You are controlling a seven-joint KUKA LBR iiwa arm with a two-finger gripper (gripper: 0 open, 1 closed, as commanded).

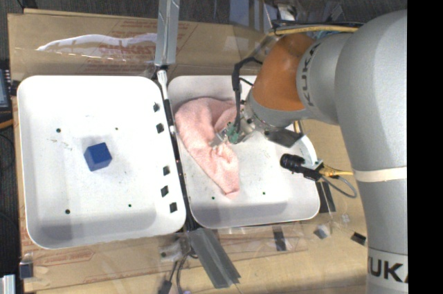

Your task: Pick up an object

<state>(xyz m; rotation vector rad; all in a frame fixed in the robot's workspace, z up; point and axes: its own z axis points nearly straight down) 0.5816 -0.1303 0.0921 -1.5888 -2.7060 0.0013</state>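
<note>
Gripper (231,134): finger state cannot be told; tip down on pink cloth (205,140), crumpled in right bin (277,206). Blue cube (97,155): left bin (41,216). Bench (83,37): brown cardboard.

Left bin (41,106): open floor around the blue cube (97,155). Right bin (277,206): cloth (204,133) covers left half; arm (325,78) overhangs right.

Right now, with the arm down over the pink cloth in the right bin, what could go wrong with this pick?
1. The pink cloth is crumpled and limp; a pinch may catch only a fold and slip free.
2. It lies near the right bin's left wall, so lifting could drag it over the divider toward the blue cube.
</note>
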